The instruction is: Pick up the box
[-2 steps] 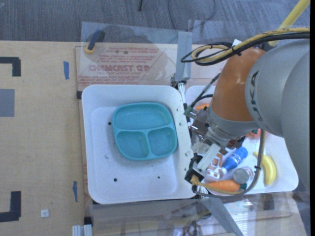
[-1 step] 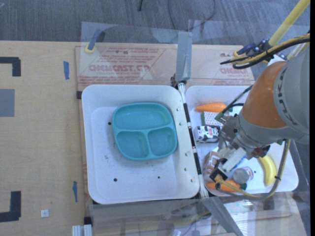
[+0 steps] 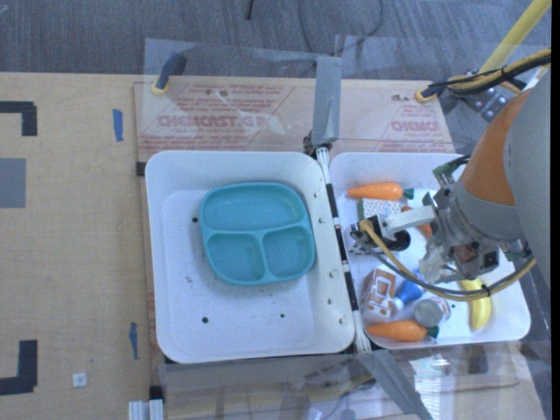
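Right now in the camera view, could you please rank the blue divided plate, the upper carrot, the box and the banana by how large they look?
Largest to smallest:
1. Blue divided plate, by far.
2. Box.
3. Upper carrot, close to the box in apparent size, so that order is unsure.
Banana: the arm covers part of it, so I cannot rank it.

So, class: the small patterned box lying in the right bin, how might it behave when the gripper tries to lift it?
The box looks like thin printed card, so probably light and crushable. It lies flat and tilted, hemmed by a carrot and a blue item, so it may slide or drag neighbours. Flat faces suggest it will not roll.
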Controlling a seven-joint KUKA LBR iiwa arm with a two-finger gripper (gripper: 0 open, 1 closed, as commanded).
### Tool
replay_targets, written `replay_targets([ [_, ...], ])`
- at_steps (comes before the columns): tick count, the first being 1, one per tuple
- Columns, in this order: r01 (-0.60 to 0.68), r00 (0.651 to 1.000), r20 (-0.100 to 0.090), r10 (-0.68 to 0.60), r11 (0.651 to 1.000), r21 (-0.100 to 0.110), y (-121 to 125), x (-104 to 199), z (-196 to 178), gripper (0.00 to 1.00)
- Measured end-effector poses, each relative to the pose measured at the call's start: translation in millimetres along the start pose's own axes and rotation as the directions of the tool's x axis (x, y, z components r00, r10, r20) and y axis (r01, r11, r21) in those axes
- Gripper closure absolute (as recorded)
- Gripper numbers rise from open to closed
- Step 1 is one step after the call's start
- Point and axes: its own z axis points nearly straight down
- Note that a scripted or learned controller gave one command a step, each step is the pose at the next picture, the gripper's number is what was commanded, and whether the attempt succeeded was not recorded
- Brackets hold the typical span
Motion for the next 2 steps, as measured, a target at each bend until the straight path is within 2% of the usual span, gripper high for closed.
replay_targets([
  [1, 0.136, 0.991, 0.002, -0.136, 0.991, 0.002, -60.0, 39.6, 38.5, 1.00],
  [2, 0.104, 0.995, -0.001, -0.104, 0.995, -0.001, -23.5, 8.6, -207.9, 1.00],
])
